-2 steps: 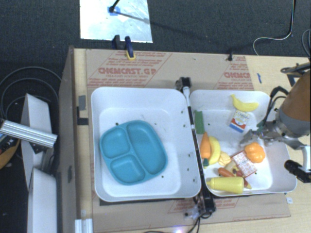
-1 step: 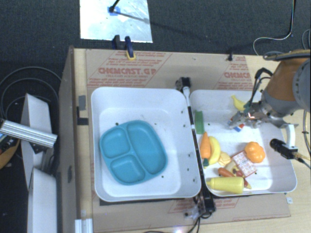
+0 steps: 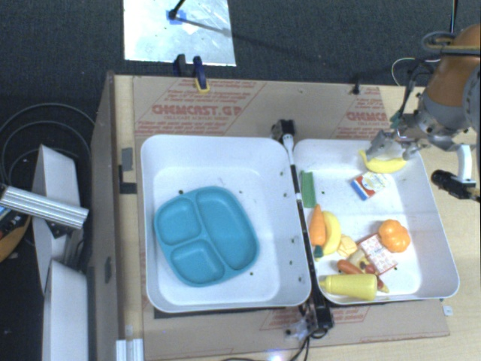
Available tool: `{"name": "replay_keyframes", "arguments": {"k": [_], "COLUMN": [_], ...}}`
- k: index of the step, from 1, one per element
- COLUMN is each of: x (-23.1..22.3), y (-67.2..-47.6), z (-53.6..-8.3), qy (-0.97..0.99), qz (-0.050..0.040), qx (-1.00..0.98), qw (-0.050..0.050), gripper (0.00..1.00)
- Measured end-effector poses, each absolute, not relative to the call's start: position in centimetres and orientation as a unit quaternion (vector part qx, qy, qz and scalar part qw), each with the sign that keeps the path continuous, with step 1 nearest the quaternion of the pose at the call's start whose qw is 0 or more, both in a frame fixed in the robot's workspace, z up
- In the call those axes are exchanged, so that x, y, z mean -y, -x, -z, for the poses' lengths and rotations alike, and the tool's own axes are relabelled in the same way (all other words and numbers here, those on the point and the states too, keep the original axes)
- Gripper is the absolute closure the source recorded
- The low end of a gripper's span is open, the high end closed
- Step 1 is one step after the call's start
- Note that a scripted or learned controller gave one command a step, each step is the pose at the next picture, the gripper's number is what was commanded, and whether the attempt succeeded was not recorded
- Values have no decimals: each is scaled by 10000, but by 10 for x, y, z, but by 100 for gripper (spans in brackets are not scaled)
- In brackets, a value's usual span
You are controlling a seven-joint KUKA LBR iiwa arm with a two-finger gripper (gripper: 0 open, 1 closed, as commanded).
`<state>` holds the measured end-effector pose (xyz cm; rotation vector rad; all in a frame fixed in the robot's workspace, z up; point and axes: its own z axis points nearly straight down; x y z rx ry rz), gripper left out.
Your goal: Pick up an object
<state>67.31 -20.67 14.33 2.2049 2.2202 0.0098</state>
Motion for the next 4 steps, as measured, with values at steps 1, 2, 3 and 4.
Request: {"name": "replay_keyframes", "arguments": {"k": [1, 2, 3, 4], "x": [189, 190, 207, 206], "y": [-669, -671, -670, -664], "z": [-107, -121, -202, -193], "qy": [-7051, -7044, -7065, -7065], "qz": [-2, -18, -22, -1], "qx": [-7091, -7098, -7077, -7077], "qw": [4, 36, 47, 12], "gripper": [0, 100, 100, 100]}}
